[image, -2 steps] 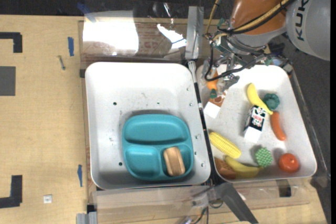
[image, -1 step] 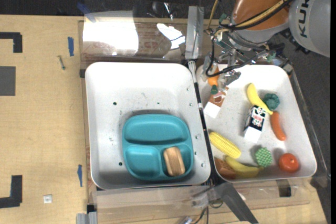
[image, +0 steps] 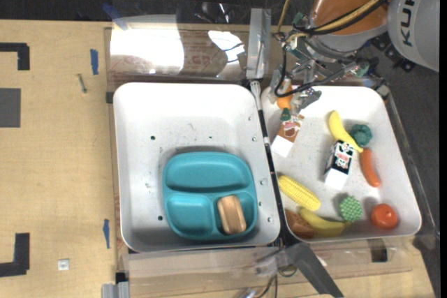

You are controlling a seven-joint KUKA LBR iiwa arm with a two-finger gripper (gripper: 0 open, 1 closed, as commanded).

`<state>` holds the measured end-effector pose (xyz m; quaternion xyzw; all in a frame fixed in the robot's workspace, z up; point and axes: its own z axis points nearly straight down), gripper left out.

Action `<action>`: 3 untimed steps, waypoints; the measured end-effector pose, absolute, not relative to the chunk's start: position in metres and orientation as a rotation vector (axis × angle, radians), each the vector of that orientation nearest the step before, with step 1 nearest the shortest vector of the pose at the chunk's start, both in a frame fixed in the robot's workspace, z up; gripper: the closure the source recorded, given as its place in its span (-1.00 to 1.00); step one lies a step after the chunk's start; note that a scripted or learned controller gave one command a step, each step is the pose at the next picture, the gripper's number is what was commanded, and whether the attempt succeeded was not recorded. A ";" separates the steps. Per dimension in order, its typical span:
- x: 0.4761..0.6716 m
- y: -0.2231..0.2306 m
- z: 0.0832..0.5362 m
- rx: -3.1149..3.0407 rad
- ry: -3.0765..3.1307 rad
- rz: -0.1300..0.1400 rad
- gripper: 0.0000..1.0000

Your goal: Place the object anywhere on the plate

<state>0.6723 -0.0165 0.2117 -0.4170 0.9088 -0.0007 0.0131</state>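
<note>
Bread roll [image: 232, 214] on teal plate [image: 202, 181]

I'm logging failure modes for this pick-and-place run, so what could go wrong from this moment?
1. The gripper hovers at the right bin's back-left corner, near the wall; a descent there might clip it.
2. The toys lie packed close, so two might get grabbed together.
3. The bread roll already fills one compartment of the teal plate, leaving less landing room.

We see a teal plate [image: 207, 181], a tan bread roll [image: 232, 213], white bins [image: 185, 108], yellow bananas [image: 339, 128], yellow corn [image: 299, 192], an orange-red tomato [image: 383, 215], a black-and-white carton [image: 340, 160], a pale wooden worktop [image: 52, 164]
</note>
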 end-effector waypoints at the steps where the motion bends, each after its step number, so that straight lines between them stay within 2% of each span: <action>1: 0.674 -0.016 0.224 -1.291 2.823 -0.005 1.00; 3: 0.679 -0.014 0.249 -1.275 2.806 -0.012 1.00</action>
